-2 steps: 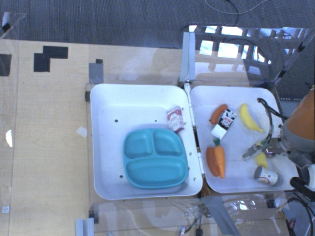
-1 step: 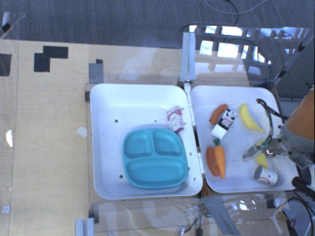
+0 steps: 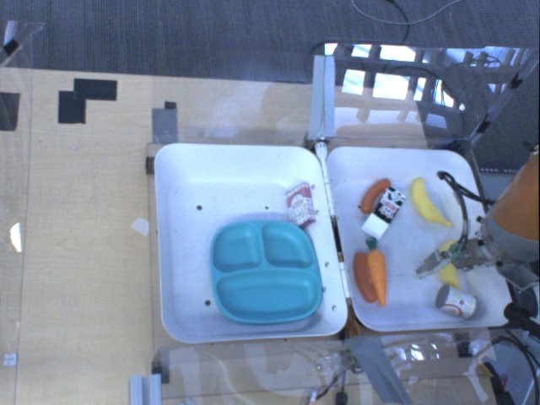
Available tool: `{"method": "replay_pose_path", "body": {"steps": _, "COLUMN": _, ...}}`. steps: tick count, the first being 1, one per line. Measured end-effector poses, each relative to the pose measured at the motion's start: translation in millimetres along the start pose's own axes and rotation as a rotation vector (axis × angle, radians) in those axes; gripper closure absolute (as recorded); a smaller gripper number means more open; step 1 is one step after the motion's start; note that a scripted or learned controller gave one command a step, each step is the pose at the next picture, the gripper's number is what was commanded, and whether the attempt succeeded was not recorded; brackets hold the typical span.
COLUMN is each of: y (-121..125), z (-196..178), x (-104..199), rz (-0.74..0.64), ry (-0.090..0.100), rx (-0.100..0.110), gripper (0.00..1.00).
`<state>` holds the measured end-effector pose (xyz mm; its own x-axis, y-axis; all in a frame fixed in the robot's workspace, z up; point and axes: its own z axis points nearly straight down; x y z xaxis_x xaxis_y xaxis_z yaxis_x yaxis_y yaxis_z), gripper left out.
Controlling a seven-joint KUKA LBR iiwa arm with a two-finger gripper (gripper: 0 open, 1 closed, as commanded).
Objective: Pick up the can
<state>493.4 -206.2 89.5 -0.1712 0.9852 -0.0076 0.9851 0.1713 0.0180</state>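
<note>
Can [image 3: 456, 301]: lies on its side in your right bin [image 3: 405, 160], near-right corner, just below the gripper.
Gripper [image 3: 440, 261]: over right bin, fingers spread apart, grasping nothing; tips close above can, contact can't be told.
Arm [image 3: 516, 209]: enters from right edge, orange band visible.
Right bin, other: banana [image 3: 429, 202], cow-print carton [image 3: 384, 211], two carrots [image 3: 371, 276].
Left bin [image 3: 181, 226]: teal divided plate [image 3: 265, 270]; small red-white packet [image 3: 301, 204] at right wall.

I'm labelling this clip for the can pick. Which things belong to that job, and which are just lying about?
Job:
can
gripper
right bin

Lying about:
banana
carrots
carton
plate
packet
</note>
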Motion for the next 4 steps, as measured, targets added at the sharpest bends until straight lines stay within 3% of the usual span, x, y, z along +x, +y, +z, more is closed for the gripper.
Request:
{"method": "replay_pose_path", "body": {"steps": 1, "y": -0.6, "z": 0.3, "x": 0.6, "rz": 0.042, "ry": 0.002, "rx": 0.002, "gripper": 0.0}}
{"method": "replay_pose_path", "body": {"steps": 2, "y": 41.5, "z": 0.3, "x": 42.7, "rz": -0.167, "ry": 0.0, "rx": 0.002, "gripper": 0.0}}
{"method": "replay_pose_path", "body": {"steps": 3, "y": 58.5, "z": 0.9, "x": 36.7, "rz": -0.482, "ry": 0.005, "rx": 0.004, "gripper": 0.0}}
{"method": "replay_pose_path", "body": {"steps": 4, "y": 11.2, "z": 0.1, "x": 8.9, "rz": -0.559, "ry": 0.002, "rx": 0.003, "gripper": 0.0}}
